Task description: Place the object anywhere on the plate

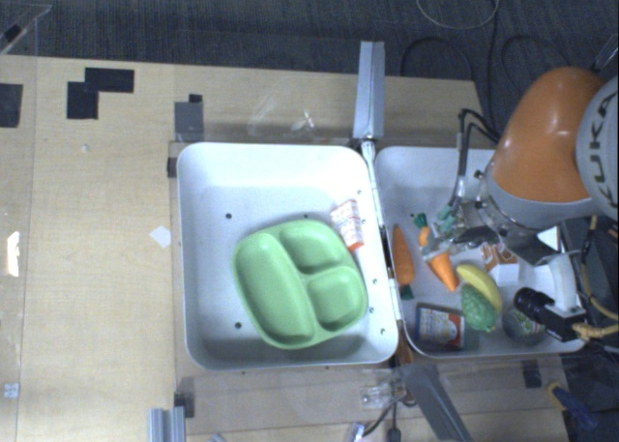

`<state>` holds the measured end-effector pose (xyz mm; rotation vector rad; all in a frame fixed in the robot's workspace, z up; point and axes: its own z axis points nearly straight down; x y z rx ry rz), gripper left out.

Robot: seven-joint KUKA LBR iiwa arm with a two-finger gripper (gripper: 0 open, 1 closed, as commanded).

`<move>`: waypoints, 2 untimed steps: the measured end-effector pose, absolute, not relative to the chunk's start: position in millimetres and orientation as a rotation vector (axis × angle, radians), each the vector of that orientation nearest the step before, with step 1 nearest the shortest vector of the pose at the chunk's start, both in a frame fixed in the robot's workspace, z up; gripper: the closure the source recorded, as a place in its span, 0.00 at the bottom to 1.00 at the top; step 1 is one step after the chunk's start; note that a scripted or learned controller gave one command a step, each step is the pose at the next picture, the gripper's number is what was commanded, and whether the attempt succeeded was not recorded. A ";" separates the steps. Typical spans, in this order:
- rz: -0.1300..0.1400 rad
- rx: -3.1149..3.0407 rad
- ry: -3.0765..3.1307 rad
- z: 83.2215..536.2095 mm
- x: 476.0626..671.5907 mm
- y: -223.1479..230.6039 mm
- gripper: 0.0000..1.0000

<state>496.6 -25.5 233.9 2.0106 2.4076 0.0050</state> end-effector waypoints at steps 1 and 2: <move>0.006 2.192 2.249 185.1 545.2 39.1 1.00; 0.004 2.193 2.248 184.7 545.0 38.2 0.00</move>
